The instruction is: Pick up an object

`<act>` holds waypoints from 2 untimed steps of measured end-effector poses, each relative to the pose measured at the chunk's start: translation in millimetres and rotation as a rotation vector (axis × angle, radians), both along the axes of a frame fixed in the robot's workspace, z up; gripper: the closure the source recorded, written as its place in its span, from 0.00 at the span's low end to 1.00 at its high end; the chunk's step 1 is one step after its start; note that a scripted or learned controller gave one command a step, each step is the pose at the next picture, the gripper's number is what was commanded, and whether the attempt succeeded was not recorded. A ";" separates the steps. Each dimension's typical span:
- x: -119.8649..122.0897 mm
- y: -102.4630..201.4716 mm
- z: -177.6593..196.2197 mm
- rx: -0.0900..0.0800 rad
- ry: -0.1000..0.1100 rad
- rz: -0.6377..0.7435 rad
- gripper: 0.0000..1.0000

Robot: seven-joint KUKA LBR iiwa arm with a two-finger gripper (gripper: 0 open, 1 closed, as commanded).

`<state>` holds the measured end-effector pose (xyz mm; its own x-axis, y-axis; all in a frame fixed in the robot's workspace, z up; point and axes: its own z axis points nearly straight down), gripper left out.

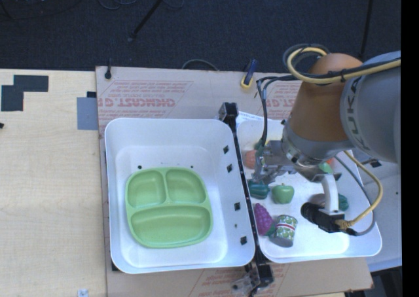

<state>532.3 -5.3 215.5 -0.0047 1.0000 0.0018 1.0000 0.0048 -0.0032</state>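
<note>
Pincer (266,170) hangs low over the right bin (359,240), close to the wall it shares with its neighbour; whether it is open or closed cannot be told. Just below it in the view lies a teal toy (258,191), with a green apple (283,192) beside that. An orange-pink piece (249,157) sits near the wall. Farther forward lie purple grapes (263,218) and a small can (283,230). The left bin (131,139) holds a green divided plate (169,224).
</note>
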 end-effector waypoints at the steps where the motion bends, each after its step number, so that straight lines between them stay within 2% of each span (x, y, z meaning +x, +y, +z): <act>1: 17.6 43.0 -2.7 -0.001 0.000 -0.001 1.00; 2: 30.7 92.1 20.8 -0.001 -0.002 -0.001 1.00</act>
